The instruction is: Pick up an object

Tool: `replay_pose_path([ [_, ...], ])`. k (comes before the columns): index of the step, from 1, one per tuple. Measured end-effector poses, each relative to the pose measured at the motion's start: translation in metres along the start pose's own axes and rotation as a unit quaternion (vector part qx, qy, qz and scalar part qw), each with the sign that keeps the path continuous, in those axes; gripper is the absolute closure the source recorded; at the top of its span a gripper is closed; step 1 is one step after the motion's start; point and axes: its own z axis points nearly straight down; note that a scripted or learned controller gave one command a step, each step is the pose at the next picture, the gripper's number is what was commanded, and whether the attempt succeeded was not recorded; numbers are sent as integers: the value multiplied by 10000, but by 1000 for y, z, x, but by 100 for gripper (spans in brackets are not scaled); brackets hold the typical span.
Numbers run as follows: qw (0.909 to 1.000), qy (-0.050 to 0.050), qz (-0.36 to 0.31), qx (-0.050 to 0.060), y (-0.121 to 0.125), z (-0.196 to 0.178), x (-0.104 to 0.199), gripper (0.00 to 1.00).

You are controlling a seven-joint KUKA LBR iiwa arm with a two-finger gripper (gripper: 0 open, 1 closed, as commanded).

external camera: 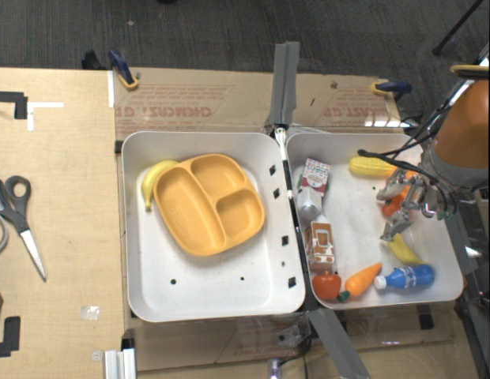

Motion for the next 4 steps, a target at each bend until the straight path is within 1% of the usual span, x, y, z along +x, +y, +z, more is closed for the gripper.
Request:
replay_pose_path([
  [1, 10000, -32, -8, 3, 1, -11, -2, 100],
  [2, 9979, 16, -651, -8, 83, -42, 25, 100],
  [3, 9979, 17, -650, -7, 83, -42, 25, 0],
  [4, 9986, 1, -527, -7, 69, 1, -50, 0],
])
